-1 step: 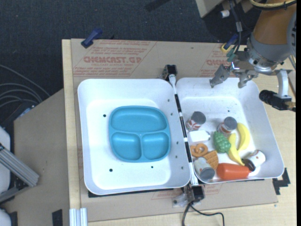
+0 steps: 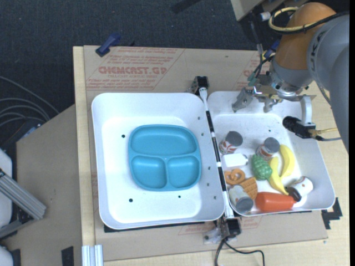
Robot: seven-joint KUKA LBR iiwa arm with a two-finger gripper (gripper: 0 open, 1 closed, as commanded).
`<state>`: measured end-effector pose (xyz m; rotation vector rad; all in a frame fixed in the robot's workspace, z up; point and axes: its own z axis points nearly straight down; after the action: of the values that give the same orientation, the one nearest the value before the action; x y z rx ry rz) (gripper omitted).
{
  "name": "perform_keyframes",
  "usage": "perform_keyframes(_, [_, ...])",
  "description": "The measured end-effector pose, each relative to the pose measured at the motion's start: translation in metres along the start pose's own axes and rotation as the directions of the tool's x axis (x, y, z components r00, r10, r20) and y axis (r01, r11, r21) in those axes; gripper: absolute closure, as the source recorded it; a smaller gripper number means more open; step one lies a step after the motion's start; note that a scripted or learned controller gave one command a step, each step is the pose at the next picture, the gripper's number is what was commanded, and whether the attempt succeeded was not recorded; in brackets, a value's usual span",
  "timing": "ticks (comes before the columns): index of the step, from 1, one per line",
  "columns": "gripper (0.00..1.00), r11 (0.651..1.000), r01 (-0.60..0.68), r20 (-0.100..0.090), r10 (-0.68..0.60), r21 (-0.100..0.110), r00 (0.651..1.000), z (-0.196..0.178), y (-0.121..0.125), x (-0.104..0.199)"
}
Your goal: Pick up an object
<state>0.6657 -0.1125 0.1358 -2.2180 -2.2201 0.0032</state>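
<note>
Objects for picking sit clustered in the right shallow white bin [image 2: 319,165]: yellow plastic banana [image 2: 285,166], green knobbly toy vegetable [image 2: 262,167], orange-red carrot-shaped piece [image 2: 274,201], brown pretzel [image 2: 235,176], two small grey-capped cans [image 2: 233,140]. Left white bin [image 2: 111,193] holds a blue three-compartment plastic tray [image 2: 164,156]. Two-finger gripper [image 2: 256,100] hangs over the right bin's far edge, fingers spread, nothing between them.
</note>
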Motion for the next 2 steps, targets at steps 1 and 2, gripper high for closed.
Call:
perform_keyframes(1, [0.00, 1.000, 0.000, 0.000, 0.000, 0.000, 1.000, 0.052, -0.011, 0.005])
perform_keyframes(2, [0.00, 1.000, 0.000, 0.000, 0.000, 0.000, 1.000, 0.051, -0.017, 0.020])
